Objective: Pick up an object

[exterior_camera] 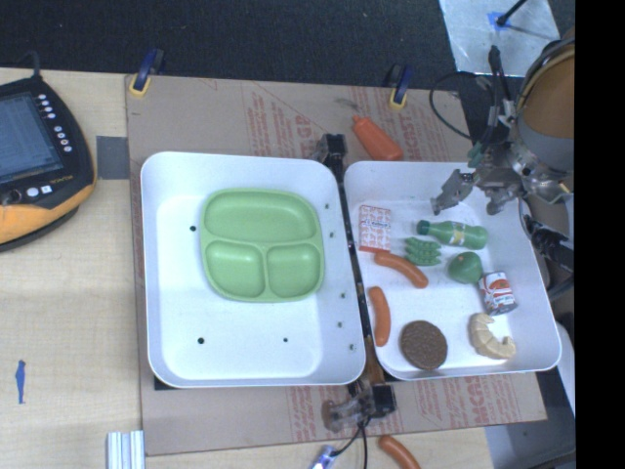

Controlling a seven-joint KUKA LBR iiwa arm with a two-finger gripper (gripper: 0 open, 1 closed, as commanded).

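Observation:
My gripper [476, 196] hangs over the back of the right bin [391, 179], fingers spread open with nothing between them. Just below it lies a green bottle [452, 232]. Around that sit a green leafy toy [424, 252], a green pepper [466, 266], a small red-and-white carton [374, 228], two orange sausages [401, 269] [380, 316], a can [497, 292], a brown cookie [424, 344] and a croissant [490, 337].
The left bin [166, 262] holds a green divided plate [263, 242]. An orange carrot toy [376, 139] lies on the cardboard behind the bins, another sausage [400, 449] in front. A teach pendant [39, 159] rests at far left.

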